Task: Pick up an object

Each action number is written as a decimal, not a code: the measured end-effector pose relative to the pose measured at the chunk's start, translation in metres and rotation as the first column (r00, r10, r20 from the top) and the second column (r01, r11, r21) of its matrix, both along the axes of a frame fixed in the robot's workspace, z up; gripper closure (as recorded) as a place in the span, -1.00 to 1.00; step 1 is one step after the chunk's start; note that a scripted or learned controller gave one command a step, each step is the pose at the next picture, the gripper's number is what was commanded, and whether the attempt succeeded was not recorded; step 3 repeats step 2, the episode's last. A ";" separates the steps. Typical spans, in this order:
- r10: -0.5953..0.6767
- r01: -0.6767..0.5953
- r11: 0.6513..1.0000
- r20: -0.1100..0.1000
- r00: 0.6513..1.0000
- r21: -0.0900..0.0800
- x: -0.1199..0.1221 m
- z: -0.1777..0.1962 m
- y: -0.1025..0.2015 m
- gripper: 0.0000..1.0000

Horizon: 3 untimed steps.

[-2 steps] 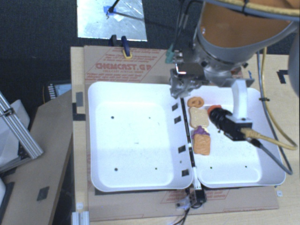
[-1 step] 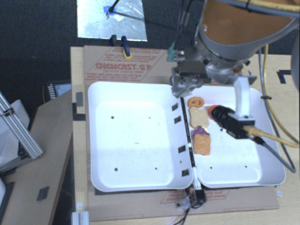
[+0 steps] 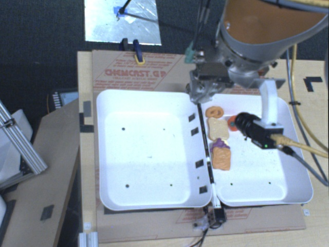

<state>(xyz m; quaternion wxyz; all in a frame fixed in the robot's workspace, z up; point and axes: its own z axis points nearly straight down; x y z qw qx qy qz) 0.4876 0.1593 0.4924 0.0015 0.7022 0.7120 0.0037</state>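
I see the gripper [image 3: 199,92] above the right bin [image 3: 267,189], near a pretzel [image 3: 215,111], bread slice [image 3: 218,130] and orange piece [image 3: 222,159].

Both white bins [image 3: 144,153] look like smooth moulded plastic with a soft sheen, the right bin [image 3: 267,184] just the same. Under them, a matt brown cardboard sheet [image 3: 139,71] with red print. The bench [image 3: 85,76] shows pale, wood-like board. Beyond its far edge, a foil-bright metal plate [image 3: 123,12] shines against dark, rough carpet-like floor [image 3: 41,35]. The arm [image 3: 267,19] wears glossy orange and smooth grey casing. In the right bin, the toy foods [image 3: 219,143] look matt, rubbery plastic. At the left, ribbed bare aluminium rail [image 3: 18,138].
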 end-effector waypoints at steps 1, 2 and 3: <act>-0.007 0.007 1.000 -0.019 1.000 -0.007 -0.003 -0.145 0.035 1.00; -0.008 0.008 1.000 0.015 1.000 0.005 0.080 0.037 0.060 1.00; -0.008 0.008 1.000 0.015 1.000 0.005 0.080 0.037 0.060 1.00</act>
